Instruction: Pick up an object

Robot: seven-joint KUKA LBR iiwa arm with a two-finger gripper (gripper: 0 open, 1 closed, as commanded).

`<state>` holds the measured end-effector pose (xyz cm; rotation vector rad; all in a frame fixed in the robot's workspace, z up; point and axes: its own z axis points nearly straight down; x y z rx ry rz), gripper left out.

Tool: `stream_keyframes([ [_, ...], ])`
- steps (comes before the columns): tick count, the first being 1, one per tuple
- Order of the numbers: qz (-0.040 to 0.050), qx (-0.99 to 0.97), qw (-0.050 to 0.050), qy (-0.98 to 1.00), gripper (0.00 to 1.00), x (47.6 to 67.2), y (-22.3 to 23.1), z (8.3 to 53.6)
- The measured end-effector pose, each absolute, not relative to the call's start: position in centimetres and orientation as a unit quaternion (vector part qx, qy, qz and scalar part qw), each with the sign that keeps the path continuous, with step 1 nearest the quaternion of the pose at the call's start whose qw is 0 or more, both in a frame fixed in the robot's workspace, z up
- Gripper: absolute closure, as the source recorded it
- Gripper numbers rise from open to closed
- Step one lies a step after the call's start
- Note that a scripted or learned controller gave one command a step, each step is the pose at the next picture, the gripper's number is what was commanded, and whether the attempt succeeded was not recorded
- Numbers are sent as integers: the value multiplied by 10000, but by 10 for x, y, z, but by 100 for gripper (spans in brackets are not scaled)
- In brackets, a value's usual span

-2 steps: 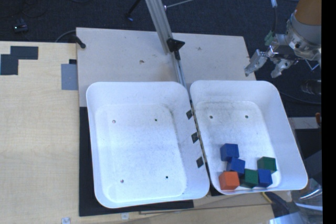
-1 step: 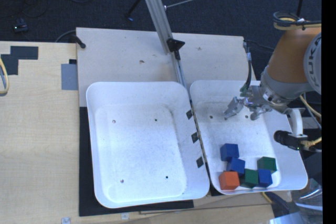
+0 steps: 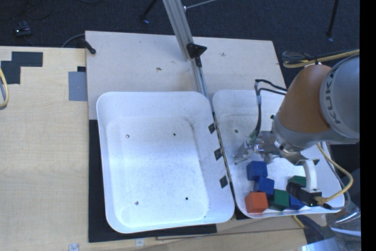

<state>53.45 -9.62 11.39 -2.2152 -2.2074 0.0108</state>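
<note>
Hovering: gripper sits low in the right bin, just above the blocks
claw state: can't tell, the wrist hides most of it
blocks: clustered in the right bin's near corner, all lying on the bin floor
blue block: closest to the gripper, just below it, looks separate from it
second blue block: touching the first, nearer the front rim
orange block: at the front rim, beside the second blue
green block: right of the orange, touching the blue pieces
another green block: further right, partly hidden by the arm's cabling
small blue piece: right of the green block, near the rim
arm: enters from the right, orange band over the right bin's far side
left bin: beside the right one, the rims touching
bench: pale board under both bins
metal rail: runs at a slant from the top down to the gap between the bins
</note>
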Motion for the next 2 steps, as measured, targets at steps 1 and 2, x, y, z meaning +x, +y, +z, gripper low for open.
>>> stream_keyframes([
  [1, -17, -7079, -10, -7063, 0, 494, -110, 92],
  [2, -14, -7097, 0, -7045, 100, 495, -110, 102],
])
